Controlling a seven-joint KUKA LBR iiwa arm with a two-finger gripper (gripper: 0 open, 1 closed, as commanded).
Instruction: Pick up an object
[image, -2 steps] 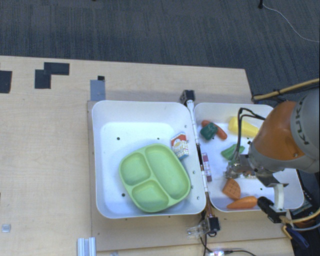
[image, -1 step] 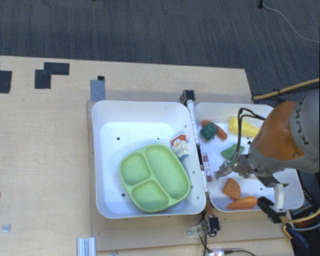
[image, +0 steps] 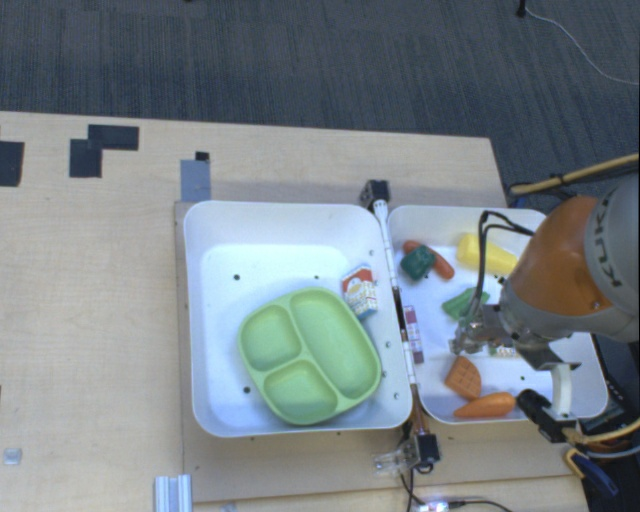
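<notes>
The arm (image: 600, 270) was a thick, rounded grey casing, with a broad glossy orange band (image: 550, 275) bulging above the wrist. A thin black cable (image: 483, 250) looped from the band's upper edge. Below the band sat a grey metal hand (image: 475, 335), small and angular, with dark fittings.
</notes>
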